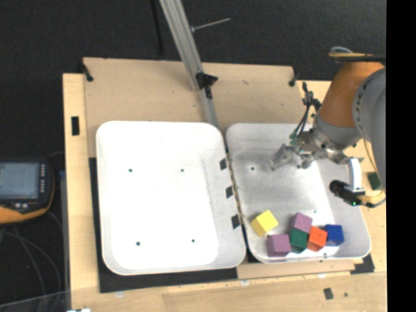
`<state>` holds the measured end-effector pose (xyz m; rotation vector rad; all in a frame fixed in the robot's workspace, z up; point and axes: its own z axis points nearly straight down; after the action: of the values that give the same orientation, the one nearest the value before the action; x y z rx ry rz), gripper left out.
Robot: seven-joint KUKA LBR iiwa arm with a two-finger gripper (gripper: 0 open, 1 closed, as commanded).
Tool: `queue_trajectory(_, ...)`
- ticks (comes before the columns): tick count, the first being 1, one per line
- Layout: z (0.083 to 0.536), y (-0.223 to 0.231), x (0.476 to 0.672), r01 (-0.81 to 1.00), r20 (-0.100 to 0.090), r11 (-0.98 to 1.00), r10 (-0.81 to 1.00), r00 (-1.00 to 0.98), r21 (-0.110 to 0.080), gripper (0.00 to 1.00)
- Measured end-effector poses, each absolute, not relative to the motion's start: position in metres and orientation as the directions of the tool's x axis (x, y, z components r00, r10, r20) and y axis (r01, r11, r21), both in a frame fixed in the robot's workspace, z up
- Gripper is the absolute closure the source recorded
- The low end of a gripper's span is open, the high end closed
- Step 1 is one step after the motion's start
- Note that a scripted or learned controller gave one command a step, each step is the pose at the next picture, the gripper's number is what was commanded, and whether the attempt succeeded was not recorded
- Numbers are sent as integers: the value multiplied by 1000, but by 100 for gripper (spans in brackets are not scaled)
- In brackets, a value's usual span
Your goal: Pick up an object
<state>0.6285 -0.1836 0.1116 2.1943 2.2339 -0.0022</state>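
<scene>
Several small cubes lie at the near end of the right bin [255, 142]: a yellow cube [264, 223], a purple cube [301, 223], another purple cube [278, 244], a green cube [298, 239], an orange cube [317, 238] and a blue cube [334, 234]. My gripper [291, 160] hangs over the far half of that bin, well behind the cubes. It is open, its fingers spread, and nothing sits between them.
The left bin [162, 194] sits beside the right one, their rims touching. A slanted metal pole [185, 44] rises from the back of the bench between the bins. A handheld pendant [23, 186] rests off the bench at far left.
</scene>
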Motion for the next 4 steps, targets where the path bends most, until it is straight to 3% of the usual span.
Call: queue_trajectory(4, 112, -184, 628, 1000, -9, 20, 1000, -20, 5, 0)
